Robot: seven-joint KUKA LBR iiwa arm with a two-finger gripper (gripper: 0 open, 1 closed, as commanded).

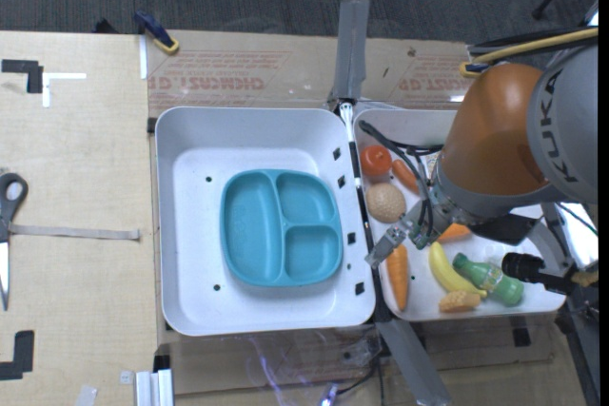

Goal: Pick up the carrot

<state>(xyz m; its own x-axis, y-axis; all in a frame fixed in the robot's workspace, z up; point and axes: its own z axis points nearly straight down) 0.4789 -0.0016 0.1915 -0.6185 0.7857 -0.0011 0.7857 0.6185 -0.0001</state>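
Carrot (397, 277): orange, lying lengthwise in the right bin (400, 121) near its left wall, toward the front; nothing grips it.

Hand (398, 236): grey, reaching down from the arm (495, 143) to a spot just above the carrot's upper end. Whether its fingers are spread or pressed together cannot be told; nothing is seen between them.

Other contents of the right bin: tomato (376, 161) at the back left; a beige egg-shaped item (385, 201) just in front of it; a second carrot (407, 176) partly under the arm; banana (443, 269); green bottle (489, 279) beside the banana; a small tan piece (460, 301) at the front.

Left bin (181, 233): holds a teal divided plate (282, 227), three compartments, upright.

Surface: scissors (8, 223) at the far left edge, well apart from both bins.
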